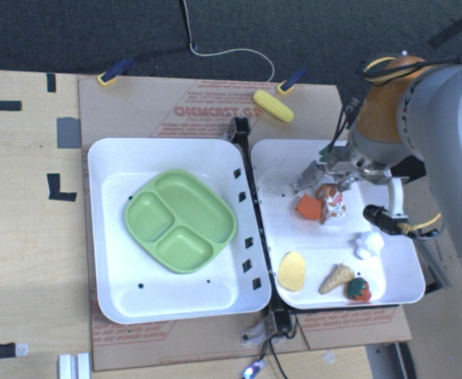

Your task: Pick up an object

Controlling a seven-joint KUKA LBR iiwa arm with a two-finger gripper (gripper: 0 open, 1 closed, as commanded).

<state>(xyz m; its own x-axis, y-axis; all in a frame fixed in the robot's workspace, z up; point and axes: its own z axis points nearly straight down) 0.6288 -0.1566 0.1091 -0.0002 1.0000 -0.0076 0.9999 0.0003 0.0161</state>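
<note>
While the grey KUKA arm with its orange wrist band reaches in from the right over the right-hand shallow white plastic bin, the step in hand reads as descent onto a target, grasp not yet made.

The left-hand white bin carries a pale green moulded plastic tray with three compartments, lying diagonally, well apart from the action.

The two-finger metal gripper sits low in the right bin. One grey finger slants down to the left. Whether the claw is spread or pressed together: cannot tell from this angle.

Likely target: a small white packet with red print, just below the gripper, touching or nearly touching it. Its long axis runs roughly up-down in the view, perhaps slightly tilted. Just beside it on the left is a small orange block, no clear long axis.

Others in that bin, near the front wall: a yellow rounded oval piece, a tan cone pointing its tip up-right, a small red and green toy fruit, and a small white lumpy object.

Judgement: the next move calls for closing squarely across the packet's short side without catching the orange block, then a straight lift.
</note>
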